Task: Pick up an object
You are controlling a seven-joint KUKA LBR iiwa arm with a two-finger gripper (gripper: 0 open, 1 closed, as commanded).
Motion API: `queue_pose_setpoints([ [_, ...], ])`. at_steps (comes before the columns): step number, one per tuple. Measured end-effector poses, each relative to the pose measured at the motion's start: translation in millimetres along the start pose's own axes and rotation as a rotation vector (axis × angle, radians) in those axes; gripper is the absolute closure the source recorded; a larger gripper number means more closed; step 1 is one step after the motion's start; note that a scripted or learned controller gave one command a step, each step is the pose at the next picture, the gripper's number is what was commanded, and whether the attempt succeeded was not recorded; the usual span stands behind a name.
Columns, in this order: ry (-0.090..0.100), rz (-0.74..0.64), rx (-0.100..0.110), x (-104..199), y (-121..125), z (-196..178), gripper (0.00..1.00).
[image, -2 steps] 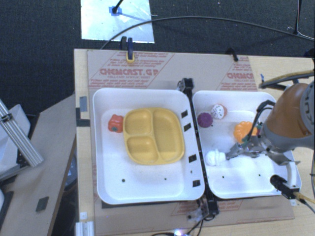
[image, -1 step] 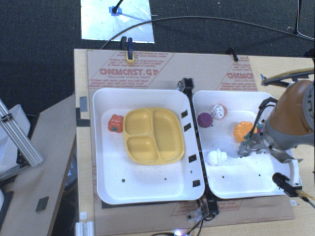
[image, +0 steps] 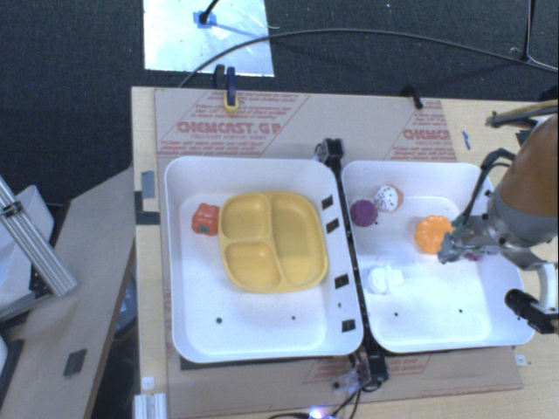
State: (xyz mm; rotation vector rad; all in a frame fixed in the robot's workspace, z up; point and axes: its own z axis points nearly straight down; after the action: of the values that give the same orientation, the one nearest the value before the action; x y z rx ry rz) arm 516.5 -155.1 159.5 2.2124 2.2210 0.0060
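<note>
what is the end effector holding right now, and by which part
Cannot be told. The end effector sits low in the right bin, against the right side of the orange toy, but no object visibly sits in its grip.

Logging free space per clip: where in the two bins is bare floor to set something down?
Right bin: the near half is bare, below the white object. Its far half is crowded: purple ball, speckled ball, orange object, gripper. Left bin: a bare strip in front of the yellow tray; the red object sits beside the tray.
</note>
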Motion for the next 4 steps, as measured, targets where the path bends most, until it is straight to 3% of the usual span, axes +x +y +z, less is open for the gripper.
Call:
queue_pose_setpoints([
  [1, 0.0, -0.001, 0.001, 2.0, -5.8, -47.6, 1.0],
  [2, 0.001, -0.001, 0.004, 1.8, -4.6, -55.1, 1.0],
  [4, 0.003, -0.005, 0.004, 100.6, -16.0, -61.6, 1.0],
])
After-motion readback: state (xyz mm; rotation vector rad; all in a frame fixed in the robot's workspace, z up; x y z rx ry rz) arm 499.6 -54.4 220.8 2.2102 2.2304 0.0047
